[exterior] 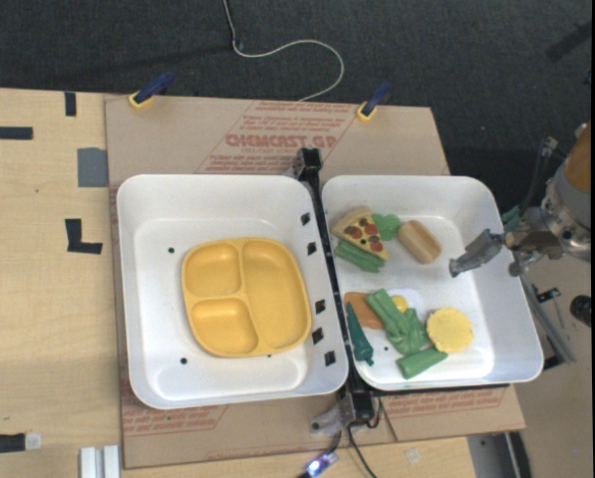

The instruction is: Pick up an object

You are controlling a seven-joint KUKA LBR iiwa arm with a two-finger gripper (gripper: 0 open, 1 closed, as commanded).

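The toy foods, among them a pizza slice (360,231), a bread roll (420,241) and a yellow disc (449,330), lie in the right bin (496,361). The hand (476,252) hovers at that bin's right edge, reaching in low from the arm (566,222). Whether it is parted cannot be told; nothing shows in it.

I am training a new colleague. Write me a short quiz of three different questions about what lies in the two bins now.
1. True or false: the yellow divided plate lies in the left bin.
2. Which item lies nearest the gripper? A) pizza slice B) tan bread roll C) yellow round piece
3. Fill in: the plate has ___ compartments.

Key: 1 true. 2 B. 3 three.
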